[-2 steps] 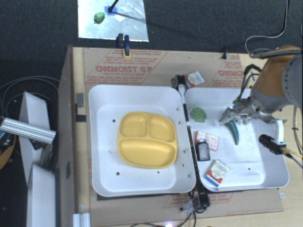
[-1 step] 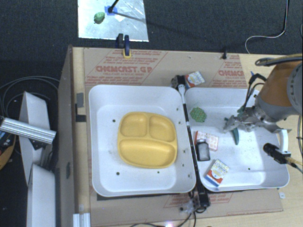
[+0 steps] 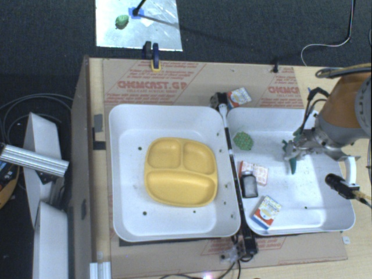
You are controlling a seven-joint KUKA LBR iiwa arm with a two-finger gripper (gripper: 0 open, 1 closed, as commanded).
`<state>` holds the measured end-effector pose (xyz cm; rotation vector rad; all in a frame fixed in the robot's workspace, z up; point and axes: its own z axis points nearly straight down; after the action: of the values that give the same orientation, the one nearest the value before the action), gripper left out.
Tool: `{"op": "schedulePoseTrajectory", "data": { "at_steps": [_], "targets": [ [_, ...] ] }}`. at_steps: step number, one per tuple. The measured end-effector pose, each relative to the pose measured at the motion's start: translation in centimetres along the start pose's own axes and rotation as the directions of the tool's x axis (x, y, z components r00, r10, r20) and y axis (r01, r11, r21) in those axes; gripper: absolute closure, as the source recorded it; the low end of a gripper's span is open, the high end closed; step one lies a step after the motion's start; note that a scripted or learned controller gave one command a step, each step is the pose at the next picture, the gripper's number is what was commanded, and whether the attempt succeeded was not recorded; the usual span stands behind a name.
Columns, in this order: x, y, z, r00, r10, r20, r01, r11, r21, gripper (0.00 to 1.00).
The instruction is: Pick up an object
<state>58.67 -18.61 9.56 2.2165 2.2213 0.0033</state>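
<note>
You have several small things in the right bin, and any of them can be the target. The gripper hangs over the bin floor with nothing between its jaws; how wide they stand I cannot tell from this slant. The green ball lies near the bin's left wall and looks light, bumpy and probably soft — take it across the middle, because it may roll. The packet and the black block lie touching by the divider; both are flat, so they give little edge to grip. The carton rests against the front wall, light and probably easy to crush — hold its narrow sides. The yellow tray fills the left bin; it seems stiff but too wide.
</note>
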Motion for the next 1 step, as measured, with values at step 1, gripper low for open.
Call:
{"op": "schedulePoseTrajectory", "data": {
  "at_steps": [1],
  "targets": [
    [6.58,1.19,1.13,1.0,-0.002,-0.002,0.002,1.0,0.003,1.0]
  ]
}}
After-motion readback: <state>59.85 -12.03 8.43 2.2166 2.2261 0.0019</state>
